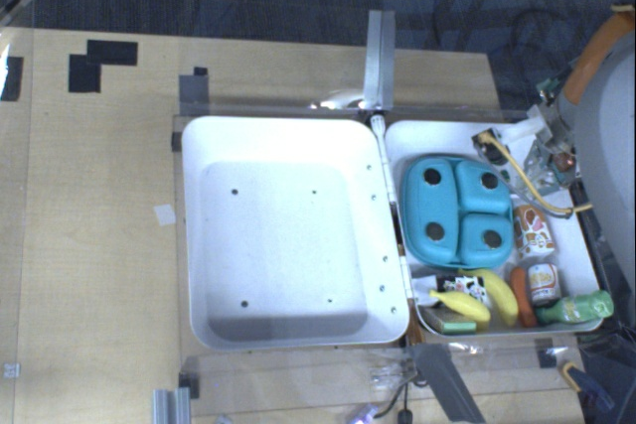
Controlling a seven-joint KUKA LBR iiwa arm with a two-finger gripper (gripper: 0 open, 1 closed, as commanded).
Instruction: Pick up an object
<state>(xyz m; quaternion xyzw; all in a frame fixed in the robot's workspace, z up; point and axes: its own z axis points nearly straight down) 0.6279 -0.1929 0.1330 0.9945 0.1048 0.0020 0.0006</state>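
Objects (502,298) crowd the right bin (397,154), half-hidden beneath a turquoise tray (457,212).

Grey arm (608,104) at right edge

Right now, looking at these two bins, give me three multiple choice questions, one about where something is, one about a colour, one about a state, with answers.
1. Where does the four-hole block lie?
A. left bin
B. right bin
C. on the bench

2. What colour is that block?
A. red
B. white
C. turquoise

3. How do the bananas lie?
A. loose at the right bin's near end
B. lifted above the bin
C. on top of the block

Answers: 1 B, it rests inside the right bin. 2 C, its top is plainly turquoise. 3 A, they lie among small items below the block.
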